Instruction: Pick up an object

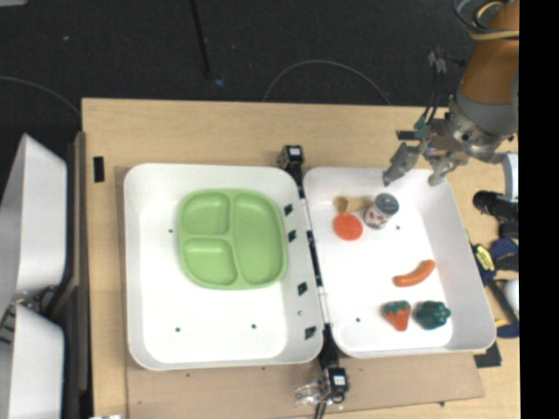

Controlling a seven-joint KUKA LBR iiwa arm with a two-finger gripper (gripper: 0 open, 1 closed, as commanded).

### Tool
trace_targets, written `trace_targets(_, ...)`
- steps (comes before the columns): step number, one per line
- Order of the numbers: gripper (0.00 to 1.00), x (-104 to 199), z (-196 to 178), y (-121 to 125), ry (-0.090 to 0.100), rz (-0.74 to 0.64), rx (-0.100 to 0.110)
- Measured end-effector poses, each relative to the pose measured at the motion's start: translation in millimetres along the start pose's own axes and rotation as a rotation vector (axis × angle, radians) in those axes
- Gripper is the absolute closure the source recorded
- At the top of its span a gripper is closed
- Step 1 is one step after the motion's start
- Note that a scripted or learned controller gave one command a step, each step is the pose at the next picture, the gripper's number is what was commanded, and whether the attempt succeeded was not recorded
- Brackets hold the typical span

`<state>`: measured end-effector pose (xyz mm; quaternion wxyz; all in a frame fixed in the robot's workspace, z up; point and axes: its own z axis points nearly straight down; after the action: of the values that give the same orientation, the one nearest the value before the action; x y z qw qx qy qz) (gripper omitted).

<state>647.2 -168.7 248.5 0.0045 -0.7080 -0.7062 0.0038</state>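
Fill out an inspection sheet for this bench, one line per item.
Surface: light wooden bench bearing two shallow white bins side by side, left bin and right bin.
Job's things: in the right bin, a small grey-capped can, flat orange-red disc, tan lump, orange sausage-shaped toy, red strawberry toy, dark green broccoli-like toy.
Clutter: light green divided plate in the left bin.
Grippers: gripper open above the right bin's far edge, holding nothing.
Cables: thin dark cables on the floor beyond the bench.
Surroundings: dark floor.
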Motion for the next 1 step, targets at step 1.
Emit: trace_targets(1,0.00,0.6,-9.2,2.2,-0.001,-0.003,-0.014)
